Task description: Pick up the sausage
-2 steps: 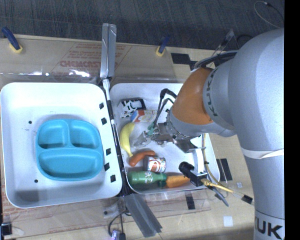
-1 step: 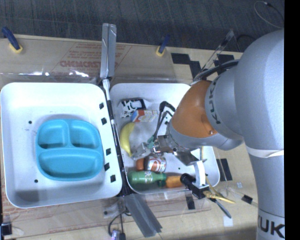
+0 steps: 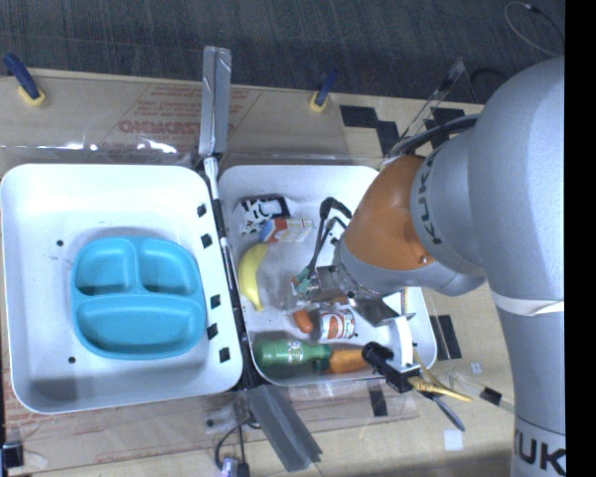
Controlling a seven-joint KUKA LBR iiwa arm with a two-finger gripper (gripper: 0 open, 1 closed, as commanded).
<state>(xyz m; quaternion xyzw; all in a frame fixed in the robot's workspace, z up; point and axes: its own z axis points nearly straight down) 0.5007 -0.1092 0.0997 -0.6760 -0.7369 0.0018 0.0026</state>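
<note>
The sausage (image 3: 303, 320) looks like a short reddish-orange piece in the right bin (image 3: 370, 177), just left of a small can (image 3: 337, 326). My gripper (image 3: 310, 284) hangs low over the middle of that bin, directly above and slightly behind the sausage, with the orange-banded wrist (image 3: 387, 229) covering the bin's right side. I cannot make out anything between the fingers.
A banana (image 3: 250, 274) lies left of the gripper. A green bottle (image 3: 290, 354) and an orange carrot-like piece (image 3: 347, 359) lie along the near wall. A black-and-white packet (image 3: 263, 210) sits at the back. The left bin (image 3: 20, 266) holds a blue divided plate (image 3: 137, 296).
</note>
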